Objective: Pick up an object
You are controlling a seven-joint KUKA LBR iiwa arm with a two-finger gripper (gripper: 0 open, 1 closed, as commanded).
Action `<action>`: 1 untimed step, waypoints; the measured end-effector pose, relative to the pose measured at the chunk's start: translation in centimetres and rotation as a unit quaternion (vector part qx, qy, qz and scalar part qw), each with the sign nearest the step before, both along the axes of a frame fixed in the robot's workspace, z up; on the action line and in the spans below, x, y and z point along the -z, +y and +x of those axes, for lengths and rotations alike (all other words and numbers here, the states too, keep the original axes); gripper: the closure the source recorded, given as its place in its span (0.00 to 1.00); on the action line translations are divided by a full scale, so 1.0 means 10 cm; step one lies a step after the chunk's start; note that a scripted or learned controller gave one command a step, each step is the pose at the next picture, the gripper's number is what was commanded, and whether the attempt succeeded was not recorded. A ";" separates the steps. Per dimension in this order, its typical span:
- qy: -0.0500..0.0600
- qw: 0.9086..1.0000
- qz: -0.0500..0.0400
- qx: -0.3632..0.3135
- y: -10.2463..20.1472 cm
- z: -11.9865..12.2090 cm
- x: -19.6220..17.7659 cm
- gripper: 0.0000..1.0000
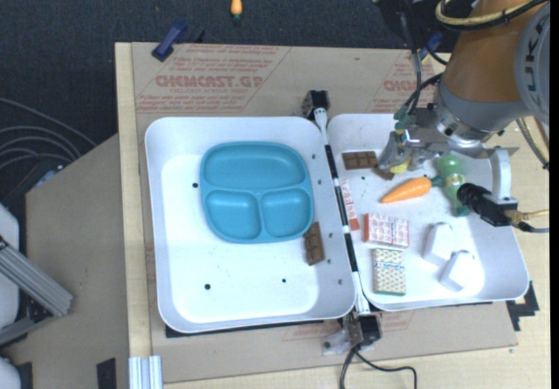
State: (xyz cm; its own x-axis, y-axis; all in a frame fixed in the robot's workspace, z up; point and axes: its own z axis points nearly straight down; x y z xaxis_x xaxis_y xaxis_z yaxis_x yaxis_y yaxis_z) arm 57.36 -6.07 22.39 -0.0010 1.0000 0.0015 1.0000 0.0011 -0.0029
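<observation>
On the far left of the counter, beyond the bins, a blue clip lies at the board's far corner, and a small orange carrot-shaped piece sits on the dark floor past it. The left bin carries a blue divided plate in its far half, and a brown chocolate bar lies tilted against the bin's right wall, just beside the plate's near right corner.

In the right bin, going on rightward: a second brown chocolate piece lies at the far left, a red-and-white packet sits near the middle, and a green-patterned packet lies just nearer than that. An orange carrot lies slantwise in the middle, its tip pointing left. Near the right wall rest two white blocks, close together.

My arm reaches in from the right, the orange band bulging high at the far right and the grey wrist bent down over the far part of the right bin. My pincer hangs low just beyond the carrot, between the chocolate piece and a green object that sits beside my wrist. Something yellowish shows by the fingertips, but I cannot tell whether they are apart or together, nor whether anything is caught between them.
</observation>
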 end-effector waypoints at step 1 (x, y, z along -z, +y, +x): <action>0.000 1.000 0.000 0.001 0.51 -0.95 0.40 1.00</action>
State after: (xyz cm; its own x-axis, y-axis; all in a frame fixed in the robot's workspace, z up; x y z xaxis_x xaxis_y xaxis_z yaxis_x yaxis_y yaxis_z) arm 47.84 -0.95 18.40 0.0002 1.0000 0.0013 1.0000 -0.0002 -0.0037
